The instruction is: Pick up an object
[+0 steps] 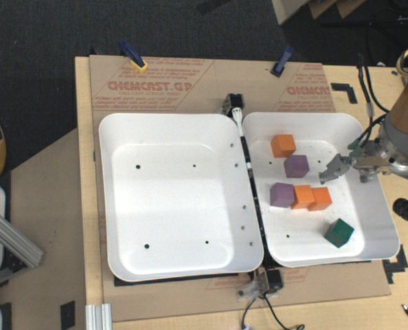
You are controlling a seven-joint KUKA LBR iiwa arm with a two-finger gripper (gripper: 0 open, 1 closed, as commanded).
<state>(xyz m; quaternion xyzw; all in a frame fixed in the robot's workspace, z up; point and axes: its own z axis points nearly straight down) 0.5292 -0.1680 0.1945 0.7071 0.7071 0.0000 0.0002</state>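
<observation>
Grey arm [402, 126] — metallic wrist, dark-grey gripper [336, 168] — black cables alongside.

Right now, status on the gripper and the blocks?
Gripper over the right bin, nothing between its fingers. Six blocks loose in that bin; nearest, a purple block. Nothing in the way.

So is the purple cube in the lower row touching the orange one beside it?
Touching. In the camera view the purple cube sits flush against the orange cube, with no white bin floor visible between them.
</observation>
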